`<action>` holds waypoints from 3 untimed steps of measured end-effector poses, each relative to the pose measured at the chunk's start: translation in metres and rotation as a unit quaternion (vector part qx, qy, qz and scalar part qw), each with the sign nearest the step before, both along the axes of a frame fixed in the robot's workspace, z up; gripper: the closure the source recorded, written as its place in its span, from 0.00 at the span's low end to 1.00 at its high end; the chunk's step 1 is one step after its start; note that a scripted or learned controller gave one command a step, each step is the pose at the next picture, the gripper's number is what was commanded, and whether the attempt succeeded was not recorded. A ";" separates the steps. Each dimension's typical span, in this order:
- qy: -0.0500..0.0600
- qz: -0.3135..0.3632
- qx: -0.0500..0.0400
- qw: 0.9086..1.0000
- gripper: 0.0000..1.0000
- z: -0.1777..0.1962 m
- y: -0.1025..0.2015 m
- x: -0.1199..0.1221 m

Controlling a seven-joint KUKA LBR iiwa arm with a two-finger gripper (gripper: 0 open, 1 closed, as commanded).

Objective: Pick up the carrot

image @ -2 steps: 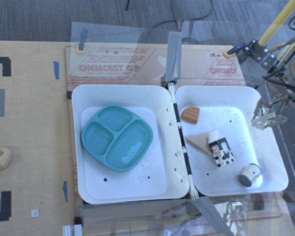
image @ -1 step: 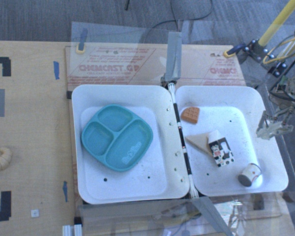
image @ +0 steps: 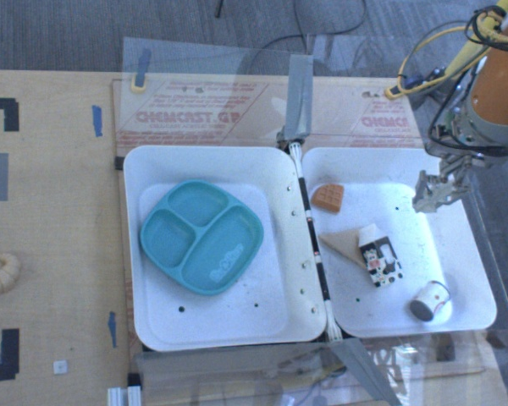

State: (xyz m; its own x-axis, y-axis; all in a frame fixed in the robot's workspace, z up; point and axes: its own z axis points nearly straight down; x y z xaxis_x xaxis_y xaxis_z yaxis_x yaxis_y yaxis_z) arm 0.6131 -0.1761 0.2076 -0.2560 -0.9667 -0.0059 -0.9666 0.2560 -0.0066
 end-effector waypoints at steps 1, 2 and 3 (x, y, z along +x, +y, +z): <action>0.000 0.155 -0.001 0.988 1.00 0.007 0.059 0.010; 0.002 0.254 -0.001 0.967 1.00 0.015 0.073 -0.057; 0.004 0.385 -0.002 0.923 1.00 0.010 0.075 -0.133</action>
